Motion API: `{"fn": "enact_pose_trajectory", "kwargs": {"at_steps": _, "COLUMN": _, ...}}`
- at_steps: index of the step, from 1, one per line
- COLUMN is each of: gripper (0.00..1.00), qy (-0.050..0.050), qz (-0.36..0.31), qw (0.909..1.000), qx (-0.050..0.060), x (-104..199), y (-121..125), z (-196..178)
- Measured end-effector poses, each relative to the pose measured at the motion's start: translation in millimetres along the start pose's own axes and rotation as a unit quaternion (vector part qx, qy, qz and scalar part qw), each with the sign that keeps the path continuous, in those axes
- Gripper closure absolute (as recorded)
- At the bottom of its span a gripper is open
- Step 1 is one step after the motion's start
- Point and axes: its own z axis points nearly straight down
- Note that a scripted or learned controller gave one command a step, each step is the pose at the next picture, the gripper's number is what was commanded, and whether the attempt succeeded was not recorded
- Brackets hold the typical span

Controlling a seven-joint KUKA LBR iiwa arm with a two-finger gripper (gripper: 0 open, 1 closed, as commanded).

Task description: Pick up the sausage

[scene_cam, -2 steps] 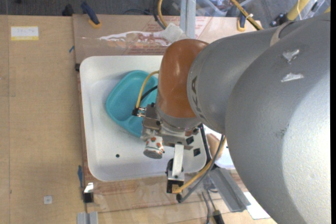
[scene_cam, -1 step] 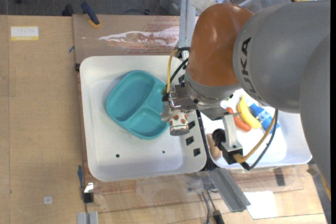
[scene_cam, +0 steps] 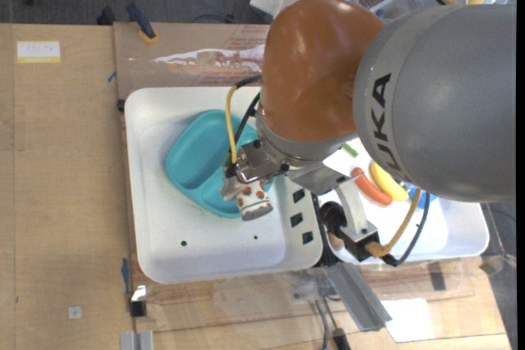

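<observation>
Worktop (scene_cam: 57, 176), bare wood at far left. Left bin (scene_cam: 156, 176), white, shallow. A teal dish (scene_cam: 197, 160) lies tilted in it, toward its right half. Just right of the dish, a small white object with red spots (scene_cam: 254, 201), touching the dish's lower edge. The claw (scene_cam: 246, 175) sits directly above that spotted object, over the dish's right rim; whether it is open, closed or gripping cannot be made out, the wrist covers it. Arm (scene_cam: 394, 94) overhangs the seam between the bins. Right bin (scene_cam: 467, 234): sausage (scene_cam: 371, 186), orange-red, lies beside a yellow banana (scene_cam: 387, 179), touching it, well apart from the claw.
</observation>
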Motion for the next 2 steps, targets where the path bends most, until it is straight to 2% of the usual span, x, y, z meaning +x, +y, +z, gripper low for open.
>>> {"fn": "enact_pose_trajectory", "kwargs": {"at_steps": 1, "gripper": 1.0, "qy": 0.0, "qz": -0.101, "qw": 0.9949, "qx": -0.001, "x": -24.0, "y": 97.9, "z": -13.4}}
{"fn": "enact_pose_trajectory", "kwargs": {"at_steps": 2, "gripper": 1.0, "qy": 0.0, "qz": -0.067, "qw": 0.9978, "qx": -0.001, "x": -24.3, "y": 132.3, "z": 6.7}}
